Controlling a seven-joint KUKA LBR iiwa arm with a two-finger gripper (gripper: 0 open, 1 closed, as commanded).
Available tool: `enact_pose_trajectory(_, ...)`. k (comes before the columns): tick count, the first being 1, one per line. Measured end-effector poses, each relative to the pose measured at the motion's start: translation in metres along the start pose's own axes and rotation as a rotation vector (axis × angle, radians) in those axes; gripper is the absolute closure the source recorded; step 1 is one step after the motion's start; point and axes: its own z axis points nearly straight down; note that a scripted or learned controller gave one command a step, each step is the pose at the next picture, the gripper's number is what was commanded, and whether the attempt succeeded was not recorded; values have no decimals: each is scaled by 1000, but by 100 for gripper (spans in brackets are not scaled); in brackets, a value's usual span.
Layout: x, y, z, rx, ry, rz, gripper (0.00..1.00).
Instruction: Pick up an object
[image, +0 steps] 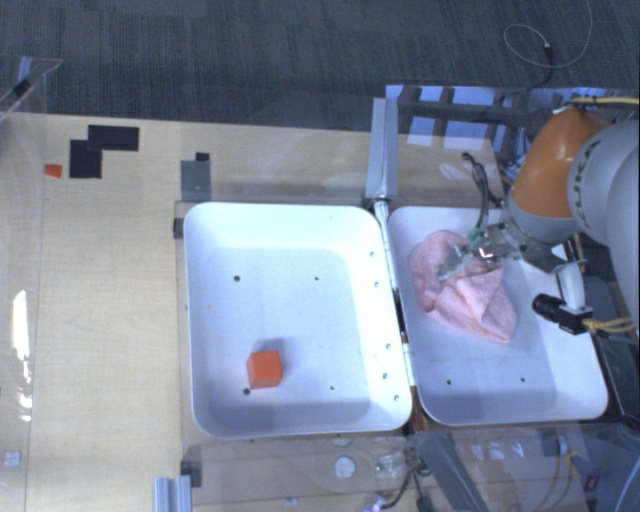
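We are reaching our end effector (470, 255) down into the right bin (560, 400), and it is touching the upper part of the pink cloth (462, 290); we cannot tell whether it is gripping. The cloth is lying bunched just below and to the left of the end effector, near the divider edge between the bins. Bare white floor is lying open below the cloth. Well to the left, in the left bin (300, 240), an orange cube (265, 369) is sitting alone near the lower rim
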Motion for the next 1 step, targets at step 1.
enact_pose_trajectory(1, 39, 28, 0, -2, 1, 28, 0)
